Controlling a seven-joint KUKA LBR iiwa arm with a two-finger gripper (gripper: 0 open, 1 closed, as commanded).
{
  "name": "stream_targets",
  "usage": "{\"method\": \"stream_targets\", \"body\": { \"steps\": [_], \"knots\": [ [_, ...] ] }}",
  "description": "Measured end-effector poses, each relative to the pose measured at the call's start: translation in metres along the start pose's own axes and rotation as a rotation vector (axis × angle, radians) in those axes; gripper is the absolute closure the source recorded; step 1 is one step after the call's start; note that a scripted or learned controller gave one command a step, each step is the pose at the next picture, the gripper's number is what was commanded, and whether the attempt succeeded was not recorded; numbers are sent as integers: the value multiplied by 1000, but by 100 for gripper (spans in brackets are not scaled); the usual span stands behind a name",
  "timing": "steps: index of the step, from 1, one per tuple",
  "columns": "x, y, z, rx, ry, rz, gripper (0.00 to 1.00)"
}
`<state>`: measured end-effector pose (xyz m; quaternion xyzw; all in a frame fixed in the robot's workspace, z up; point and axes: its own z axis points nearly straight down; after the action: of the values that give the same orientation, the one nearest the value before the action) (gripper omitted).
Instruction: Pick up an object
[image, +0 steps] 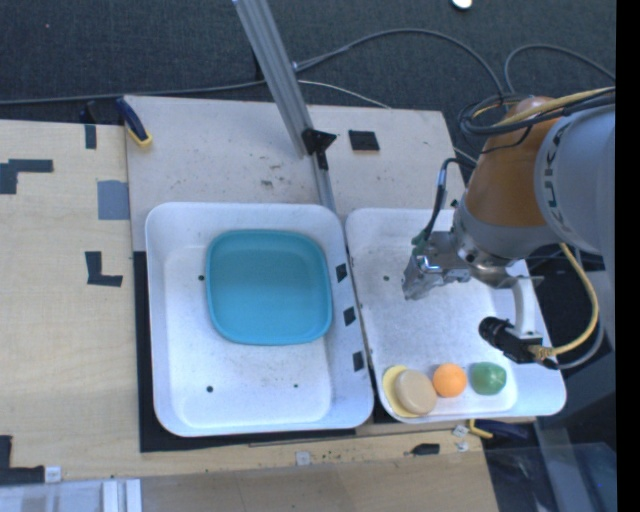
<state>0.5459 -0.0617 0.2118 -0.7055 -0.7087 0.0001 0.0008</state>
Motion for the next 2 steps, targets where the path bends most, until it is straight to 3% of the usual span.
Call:
{"method": "stream_targets", "body": {
  "steps": [2],
  "knots": [
    [103, 34, -12, 0, 0, 0, 100]
  ]
}}
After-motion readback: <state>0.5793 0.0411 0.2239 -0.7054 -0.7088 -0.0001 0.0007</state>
